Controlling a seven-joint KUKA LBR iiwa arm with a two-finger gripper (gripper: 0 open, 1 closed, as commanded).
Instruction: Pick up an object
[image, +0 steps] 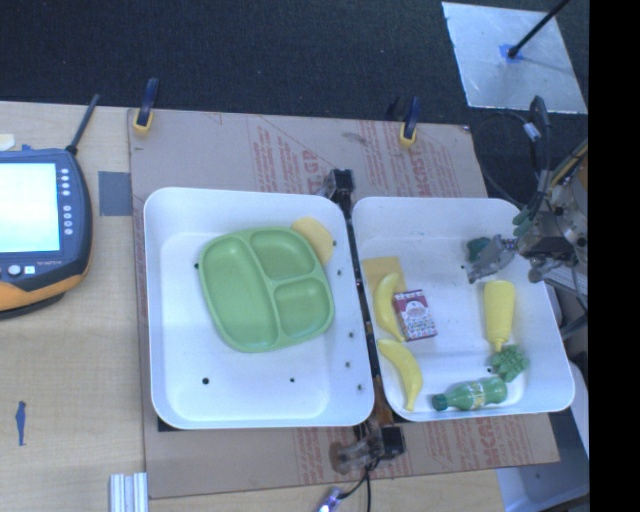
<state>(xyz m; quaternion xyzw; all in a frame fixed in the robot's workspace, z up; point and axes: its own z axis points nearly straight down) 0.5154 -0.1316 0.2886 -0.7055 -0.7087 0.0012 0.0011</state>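
My gripper (488, 256) reaches in from the right and hangs over the upper right part of the right bin (440, 215). Just below it lies a yellow corn-like piece (498, 309), apart from the gripper. Further down are a small green broccoli (509, 362) and a green bottle (470, 395) lying on its side. At the bin's left side sit a yellow slab (382, 268), two yellow banana-shaped pieces (386, 305) (403, 372) and a small red box (415, 315). I see nothing held in the gripper.
The left bin (180, 390) holds a green divided plate (267, 288) with a yellow piece (315, 237) at its upper right edge. A tablet-like pendant (35, 225) lies on the bench at far left. Clamps (144, 118) (408, 130) pin the cardboard sheet.
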